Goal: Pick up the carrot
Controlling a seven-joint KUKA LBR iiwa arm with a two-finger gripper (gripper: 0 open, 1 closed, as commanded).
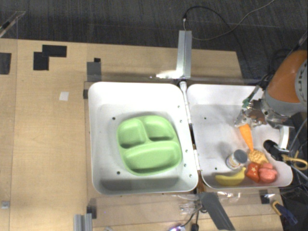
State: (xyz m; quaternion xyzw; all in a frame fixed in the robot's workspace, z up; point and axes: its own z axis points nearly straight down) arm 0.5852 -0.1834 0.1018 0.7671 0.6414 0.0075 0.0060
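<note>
Produce crowds the right bin's (211, 105) near edge: banana (230, 178), tomato (252, 171), small tin (236, 158). Just beyond, the carrot (247, 136) lies slanting, its far tip beneath the claw (250, 115). Claw state cannot be told. Judged step: closing on the carrot; next, a firm clamp, then lift. Left bin (101, 129) holds a green tray (149, 143).

Green tray (149, 146) in left bin (98, 129) — banana (230, 178), can (236, 159) right.
</note>
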